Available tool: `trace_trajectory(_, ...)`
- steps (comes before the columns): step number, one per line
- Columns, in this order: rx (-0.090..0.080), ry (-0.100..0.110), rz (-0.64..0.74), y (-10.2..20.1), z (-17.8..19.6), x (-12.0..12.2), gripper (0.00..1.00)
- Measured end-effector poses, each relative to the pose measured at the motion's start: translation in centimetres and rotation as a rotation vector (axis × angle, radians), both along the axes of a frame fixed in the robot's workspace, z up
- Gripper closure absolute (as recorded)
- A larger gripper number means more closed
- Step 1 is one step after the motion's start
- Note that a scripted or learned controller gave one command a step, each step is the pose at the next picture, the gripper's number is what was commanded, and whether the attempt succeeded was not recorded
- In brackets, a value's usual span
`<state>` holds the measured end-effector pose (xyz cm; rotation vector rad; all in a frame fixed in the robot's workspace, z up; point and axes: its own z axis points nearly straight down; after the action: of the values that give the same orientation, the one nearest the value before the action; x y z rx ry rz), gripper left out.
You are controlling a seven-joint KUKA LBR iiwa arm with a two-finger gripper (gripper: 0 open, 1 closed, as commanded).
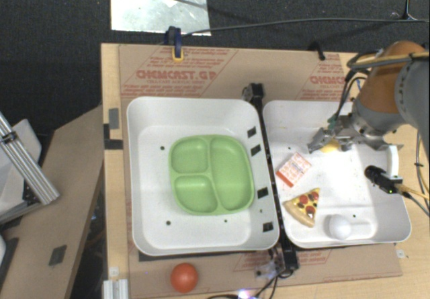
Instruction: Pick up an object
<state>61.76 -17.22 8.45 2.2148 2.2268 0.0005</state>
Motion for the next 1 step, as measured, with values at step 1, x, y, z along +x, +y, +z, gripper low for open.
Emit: trace_trajectory(1,-0.001,-0.005,0.002,-0.02,1.23,0.15,1.0)
